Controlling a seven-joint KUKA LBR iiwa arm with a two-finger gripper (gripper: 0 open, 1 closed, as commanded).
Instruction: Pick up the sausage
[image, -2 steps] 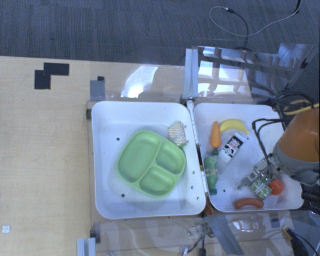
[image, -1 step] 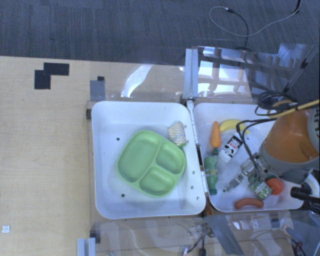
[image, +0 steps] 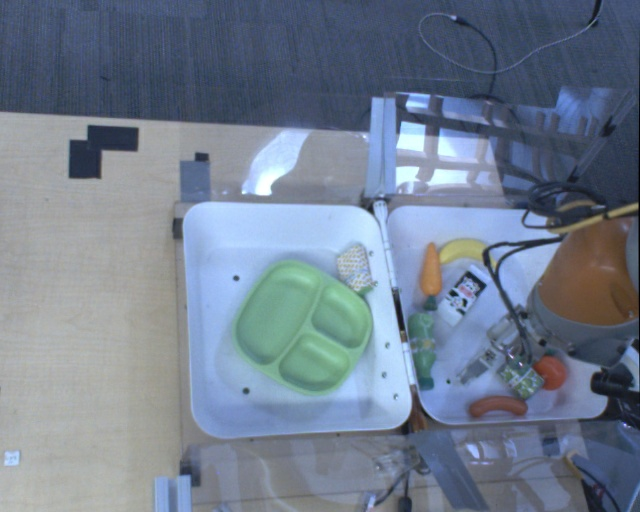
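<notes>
1. Two white bins sit side by side: the left bin holds a green divided plate and a small patterned piece.
2. The right bin holds a carrot, banana, milk carton, green bottle, tomato and the sausage, near its front wall.
3. The gripper hovers just above the sausage; whether it is spread I cannot tell.
4. Judged step: approach. Next it must descend onto the sausage.
</notes>
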